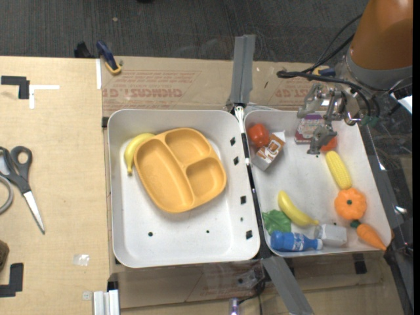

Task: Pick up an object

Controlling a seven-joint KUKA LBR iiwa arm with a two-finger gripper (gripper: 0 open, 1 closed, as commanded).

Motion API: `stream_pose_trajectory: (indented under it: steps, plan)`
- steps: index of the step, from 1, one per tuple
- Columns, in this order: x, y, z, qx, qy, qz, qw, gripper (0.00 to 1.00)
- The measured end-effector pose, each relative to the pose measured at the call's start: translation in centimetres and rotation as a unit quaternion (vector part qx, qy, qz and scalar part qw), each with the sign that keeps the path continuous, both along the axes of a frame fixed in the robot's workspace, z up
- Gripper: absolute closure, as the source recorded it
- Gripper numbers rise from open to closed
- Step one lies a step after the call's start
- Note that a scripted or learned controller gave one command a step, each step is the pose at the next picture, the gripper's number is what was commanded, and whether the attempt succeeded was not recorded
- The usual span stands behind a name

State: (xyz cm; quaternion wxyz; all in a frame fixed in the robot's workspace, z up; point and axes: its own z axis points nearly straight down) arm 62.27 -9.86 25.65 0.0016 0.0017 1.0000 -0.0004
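The gripper (319,131) hangs over the far side of the right bin (374,169); I cannot tell its state. A small purple-and-white box (308,129) sits just beside it (something red (329,143) too). Corn (338,169) lies nearer, then a small pumpkin (350,204).

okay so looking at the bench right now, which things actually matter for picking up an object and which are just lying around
For the job: gripper, right bin, corn cob, pumpkin, carrot, banana, blue bottle, tomato, small carton.

Lying about: scissors, blue clip, yellow divided plate in the left bin.
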Motion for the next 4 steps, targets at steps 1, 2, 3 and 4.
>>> stream_pose_trajectory:
  steps: [1,2,3,4]
  plan:
    - [-0.8,-4.0,-12.3,0.0003,0.000,-0.021,0.9998,0.00]
    - [-3.5,-9.6,-16.4,0.0000,0.000,-0.003,1.0000,0.00]
    - [-3.3,-9.6,-15.3,-0.0011,-0.003,-0.001,1.0000,1.00]
    - [-3.3,-9.6,-15.3,-0.0009,-0.003,-0.001,1.0000,0.00]
